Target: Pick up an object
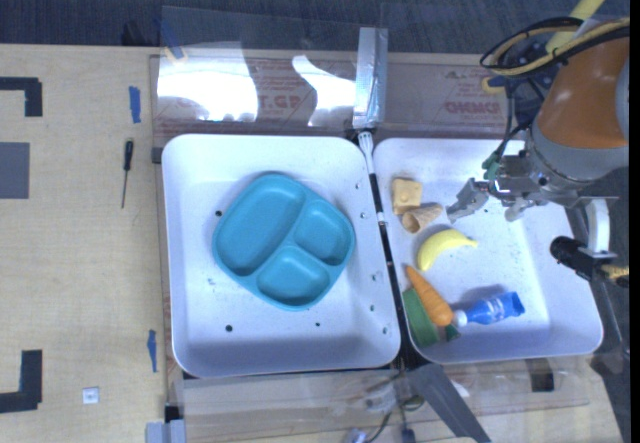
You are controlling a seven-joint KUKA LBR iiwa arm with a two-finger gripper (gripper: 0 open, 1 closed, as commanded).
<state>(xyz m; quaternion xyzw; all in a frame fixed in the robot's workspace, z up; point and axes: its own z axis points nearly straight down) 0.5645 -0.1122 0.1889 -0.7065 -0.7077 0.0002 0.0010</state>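
Observation:
The right bin (560,331) holds a yellow banana (445,248), an orange carrot (432,298) lying on a green item (418,319), a blue bottle with a white cap (490,310) and two tan food pieces (407,194) (421,218). My gripper (492,204) hangs over the upper middle of that bin, up and to the right of the banana. Its fingers (466,200) are spread apart with nothing between them; it is open.
The left bin (190,191) holds a blue divided plate (285,239). A metal divider (370,81) and clear sheeting stand behind the bins. The arm's orange band (590,101) and cables fill the upper right. A screwdriver (127,166) lies on the bench at left.

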